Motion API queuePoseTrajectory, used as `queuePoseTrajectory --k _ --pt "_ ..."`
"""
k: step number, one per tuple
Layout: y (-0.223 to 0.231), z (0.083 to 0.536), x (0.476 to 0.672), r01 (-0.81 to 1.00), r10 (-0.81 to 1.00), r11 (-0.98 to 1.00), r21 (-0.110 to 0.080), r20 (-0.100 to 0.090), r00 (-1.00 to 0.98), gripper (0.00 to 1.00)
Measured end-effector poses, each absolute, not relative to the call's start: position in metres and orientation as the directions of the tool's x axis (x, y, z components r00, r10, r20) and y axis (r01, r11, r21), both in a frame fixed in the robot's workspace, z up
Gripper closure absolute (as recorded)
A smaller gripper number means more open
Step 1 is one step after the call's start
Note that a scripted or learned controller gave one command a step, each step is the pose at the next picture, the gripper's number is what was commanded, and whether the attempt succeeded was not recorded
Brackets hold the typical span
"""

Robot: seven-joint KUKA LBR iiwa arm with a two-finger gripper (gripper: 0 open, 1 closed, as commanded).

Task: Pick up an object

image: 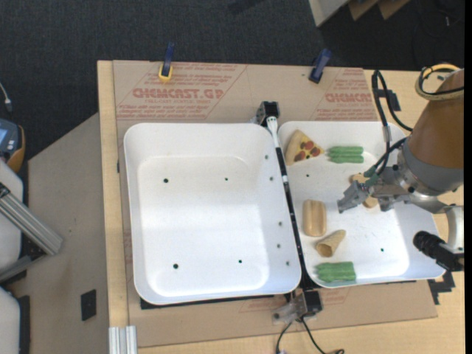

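- A cardboard-covered tabletop [184,87] carried two shallow white bins side by side, pinned at the far edge by clamps, apparently to stop them sliding under the arm's work.
- The left bin [147,198] lay well to the left of the tool, with nothing in it to reach for.
- The right bin [391,260] held the loose toy foods: a pizza slice [302,147] and a green piece [345,153] beyond the tool, a tan block [315,217] just left of it, a cone [330,243] and a second green piece [336,272] nearer the front.
- The tool [357,196] hung low over that bin, a small tan object [368,200] touching or just beside its tip; whether it was parted or closed could not be told, and no grasp was visible.
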State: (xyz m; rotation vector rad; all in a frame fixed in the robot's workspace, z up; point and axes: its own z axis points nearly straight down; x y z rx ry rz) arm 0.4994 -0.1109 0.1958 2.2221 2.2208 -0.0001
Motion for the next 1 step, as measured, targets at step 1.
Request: queuePoseTrajectory --k 1 --pt "-0.148 0.3524 0.5502 1.0 1.0 0.001 0.023 -0.008 -0.001 0.0"
